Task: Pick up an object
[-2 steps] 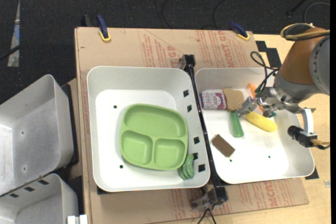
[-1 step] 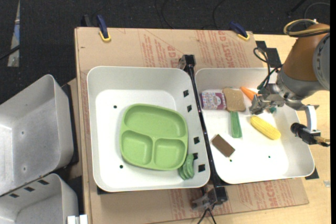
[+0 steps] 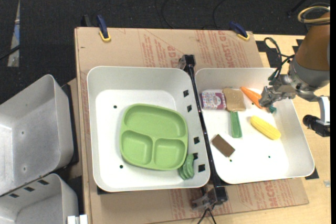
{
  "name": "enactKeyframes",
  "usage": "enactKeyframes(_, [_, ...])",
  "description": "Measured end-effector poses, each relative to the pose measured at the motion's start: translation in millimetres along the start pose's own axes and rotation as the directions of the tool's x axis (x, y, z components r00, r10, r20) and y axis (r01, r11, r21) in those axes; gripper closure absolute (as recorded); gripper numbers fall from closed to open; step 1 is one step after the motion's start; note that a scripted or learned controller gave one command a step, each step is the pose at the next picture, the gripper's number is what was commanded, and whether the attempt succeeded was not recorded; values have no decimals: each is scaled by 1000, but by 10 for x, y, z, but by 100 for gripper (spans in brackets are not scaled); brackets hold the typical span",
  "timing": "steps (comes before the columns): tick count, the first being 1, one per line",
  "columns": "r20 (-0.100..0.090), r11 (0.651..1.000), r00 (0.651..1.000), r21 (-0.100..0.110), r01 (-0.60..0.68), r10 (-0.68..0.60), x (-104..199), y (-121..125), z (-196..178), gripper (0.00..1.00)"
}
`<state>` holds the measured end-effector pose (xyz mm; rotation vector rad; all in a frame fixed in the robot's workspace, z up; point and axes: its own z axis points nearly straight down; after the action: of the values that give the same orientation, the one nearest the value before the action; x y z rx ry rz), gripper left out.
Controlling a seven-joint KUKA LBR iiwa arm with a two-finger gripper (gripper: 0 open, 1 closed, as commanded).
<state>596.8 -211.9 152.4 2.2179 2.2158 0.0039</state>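
Hovering your gripper (image 3: 269, 99) over the right bin (image 3: 294, 165), can't tell how the jaws stand, so line up squarely on the orange carrot (image 3: 250, 94) just beside them before you drop.

The left white bin (image 3: 100, 128) holds a green divided plate (image 3: 154, 137). Both bins stand on a brown cardboard sheet (image 3: 142, 47), fixed with two yellow clamps (image 3: 104, 34) at its far edge. Grey plastic tubs (image 3: 31, 128) lie at the left.
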Motion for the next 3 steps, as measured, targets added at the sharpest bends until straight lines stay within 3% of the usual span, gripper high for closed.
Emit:
enactKeyframes(2, [0, 1000, 1000, -1, 4, -4, -27, 30, -1083, 100])
enactKeyframes(3, [-3, 1000, 1000, 3, 8, -8, 426, 178, -1068, 100])
